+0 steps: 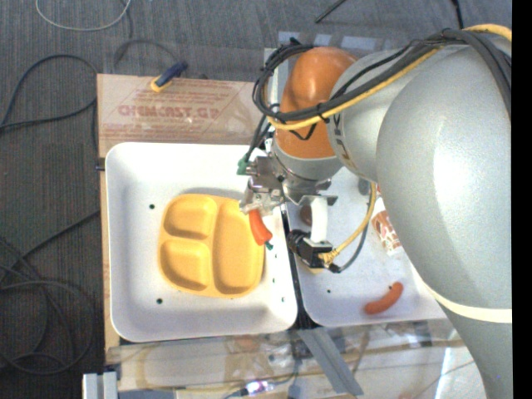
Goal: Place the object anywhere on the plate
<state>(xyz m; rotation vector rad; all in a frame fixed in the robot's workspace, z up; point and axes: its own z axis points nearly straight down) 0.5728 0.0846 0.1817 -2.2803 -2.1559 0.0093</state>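
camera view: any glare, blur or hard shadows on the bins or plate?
Camera view: soft, even light, no hard shadows; the yellow plate shows mild sheen, not blown out; the left bin is bright white, near clipping; the arm looms large and slightly soft, blocking much of the right bin; the orange object at the plate's right edge is small but legible.

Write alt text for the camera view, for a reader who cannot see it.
A grey robot arm with an orange wrist band reaches from the right, its gripper above the right edge of a yellow three-compartment plastic plate in the left white bin; a small orange carrot-shaped object hangs there. A reddish sausage-shaped toy lies in the right bin.
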